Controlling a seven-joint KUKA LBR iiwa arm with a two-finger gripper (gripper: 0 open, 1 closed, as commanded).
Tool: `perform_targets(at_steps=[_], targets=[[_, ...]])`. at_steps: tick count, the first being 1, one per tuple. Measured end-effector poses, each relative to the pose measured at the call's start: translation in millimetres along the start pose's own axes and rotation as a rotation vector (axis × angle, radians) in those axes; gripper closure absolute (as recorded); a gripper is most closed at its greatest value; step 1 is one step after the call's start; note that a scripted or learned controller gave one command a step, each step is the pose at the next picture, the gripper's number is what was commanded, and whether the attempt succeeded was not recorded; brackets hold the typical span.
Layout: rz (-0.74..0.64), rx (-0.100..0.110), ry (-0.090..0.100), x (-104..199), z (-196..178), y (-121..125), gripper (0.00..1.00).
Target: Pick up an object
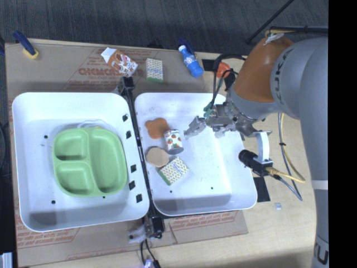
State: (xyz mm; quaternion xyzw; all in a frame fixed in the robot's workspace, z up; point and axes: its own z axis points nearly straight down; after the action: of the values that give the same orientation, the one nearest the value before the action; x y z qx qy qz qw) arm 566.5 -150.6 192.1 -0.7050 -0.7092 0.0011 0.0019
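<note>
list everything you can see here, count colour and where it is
left bin: 1, white, left half of the bench
right bin: 1, white, right half of the bench
divided plate: 1, green, lying in the left bin
small can: 1, white with a patterned label, in the right bin near its left side
orange-brown piece: 1, in the right bin, just above the can
tan round piece: 1, in the right bin, below the can
patterned box: 1, green and white, in the right bin, lower left
blue clamps: 2, on the cardboard's top edge
packets: 2, on the cardboard above the bins
arm: 1, grey with orange band, from the right
hand: 1, over the right bin, beside the can
</note>
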Motion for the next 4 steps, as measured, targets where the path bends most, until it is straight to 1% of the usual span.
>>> perform_targets(at_steps=[1,3,4], targets=[[-0.003,-0.001,0.0,72,-46,-69,0.0],[-0.001,0.0,-0.001,71,-46,-69,0.0],[-0.001,-0.003,0.0,135,-82,-89,0.0]])
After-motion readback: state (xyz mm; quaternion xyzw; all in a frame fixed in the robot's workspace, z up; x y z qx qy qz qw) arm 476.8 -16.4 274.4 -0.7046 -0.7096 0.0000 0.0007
